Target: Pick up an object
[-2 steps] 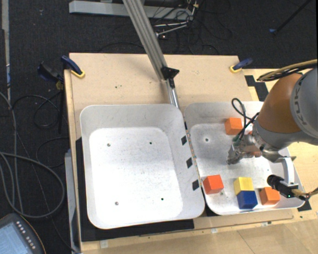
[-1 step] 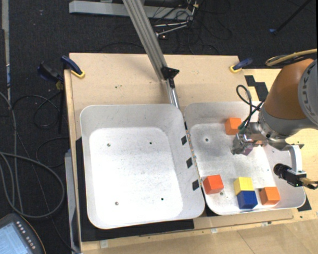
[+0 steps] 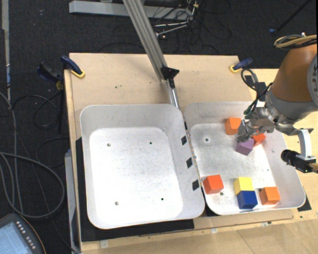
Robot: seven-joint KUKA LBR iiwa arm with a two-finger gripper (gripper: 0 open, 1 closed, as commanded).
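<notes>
So the gripper [image 3: 249, 135] is down in the right bin [image 3: 224, 202], right over the purple block [image 3: 245, 146] — can't tell whether it has hold of it. Block looks to be resting on the bin floor, so nothing's lifted yet — the pick remains.

view: one fixed camera above the bench [image 3: 147, 77] | facing: down at a slant, far bench edge at top | range: mid-distance, both white bins whole, left bin [image 3: 96, 121], right bin [image 3: 210, 114] | arm [image 3: 298, 77] enters from right | floor and cables beyond the left bench edge
</notes>
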